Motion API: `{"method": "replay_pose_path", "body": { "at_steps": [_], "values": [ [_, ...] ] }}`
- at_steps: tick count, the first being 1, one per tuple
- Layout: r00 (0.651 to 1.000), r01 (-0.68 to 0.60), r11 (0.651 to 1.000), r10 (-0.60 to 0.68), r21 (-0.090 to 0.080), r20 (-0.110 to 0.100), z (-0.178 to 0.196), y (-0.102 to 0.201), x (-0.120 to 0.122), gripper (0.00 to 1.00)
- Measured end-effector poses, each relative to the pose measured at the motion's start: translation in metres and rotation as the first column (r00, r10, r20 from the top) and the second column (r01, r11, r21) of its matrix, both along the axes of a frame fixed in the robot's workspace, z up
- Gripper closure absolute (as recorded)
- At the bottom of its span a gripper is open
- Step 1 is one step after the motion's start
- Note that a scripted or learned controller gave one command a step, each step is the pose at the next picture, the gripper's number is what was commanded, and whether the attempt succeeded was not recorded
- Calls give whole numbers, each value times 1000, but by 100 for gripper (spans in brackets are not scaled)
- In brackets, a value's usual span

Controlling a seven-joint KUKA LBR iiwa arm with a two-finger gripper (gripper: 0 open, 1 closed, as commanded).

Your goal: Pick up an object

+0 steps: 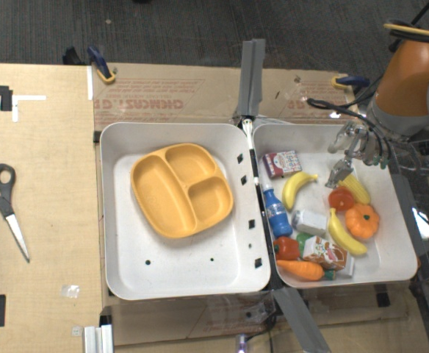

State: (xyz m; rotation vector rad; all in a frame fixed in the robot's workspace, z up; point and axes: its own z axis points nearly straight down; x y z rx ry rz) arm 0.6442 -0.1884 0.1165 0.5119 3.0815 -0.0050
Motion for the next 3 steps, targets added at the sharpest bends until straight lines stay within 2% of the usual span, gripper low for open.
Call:
{"method": "replay_pose_path", "body": {
  "at_steps": [1,2,3],
  "values": [
    [994,107,994,-107,6,-13,-23,-17,-30,0],
    [995,104,995,-104,5,-8,-13,-16,-29,100],
    [973,232,973,-232,6,-12,101,36,-2,100]
  ]
}}
